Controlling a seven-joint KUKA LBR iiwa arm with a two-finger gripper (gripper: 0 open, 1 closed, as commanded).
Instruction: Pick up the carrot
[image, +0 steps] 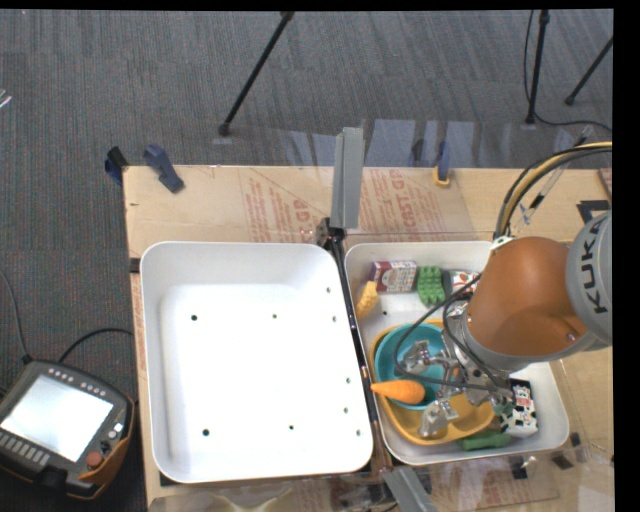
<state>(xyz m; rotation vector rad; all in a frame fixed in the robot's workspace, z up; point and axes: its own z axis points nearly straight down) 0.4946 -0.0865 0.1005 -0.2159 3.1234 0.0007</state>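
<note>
Carrot (398, 390) reached but not yet shown to be lifted.
The carrot is seen lying in the right bin (556, 425), across the left rim of the yellow bowl (455, 422) and just below the teal bowl (392, 345). The gripper (436, 392) is positioned just beside the carrot's right end, over the bowls. Whether the carrot is gripped, or whether the gripper is open or closed, cannot be told, since the metal parts are tangled in the view. The grasp and lift are judged to remain.

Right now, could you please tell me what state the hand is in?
Hand: low in the right bin over the bowls, beside the carrot; open or closed cannot be told.
</note>
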